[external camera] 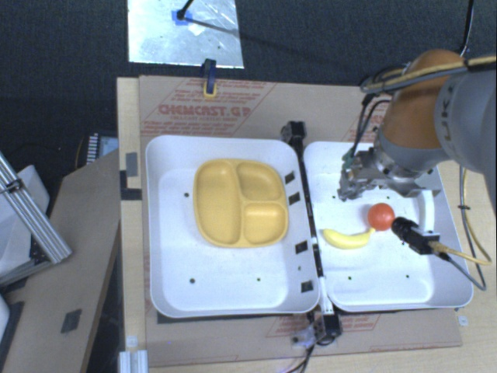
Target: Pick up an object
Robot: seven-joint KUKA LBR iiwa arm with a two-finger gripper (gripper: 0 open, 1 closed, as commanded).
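Note:
In the right bin (388, 290) lie a yellow banana (346, 238) and a red-orange ball (380, 216) that touches the banana's right end. My gripper (351, 186) hangs over the upper left part of that bin, just above and left of the ball. Nothing shows between its fingers, and from this angle their spread is unclear. The grey arm with the orange band comes in from the right.
A yellow divided plate (239, 202) rests in the middle of the left bin (178, 286). A black divider (307, 224) runs between the two bins. Cardboard lines the bench under them, and a shiny sheet (185, 22) lies beyond.

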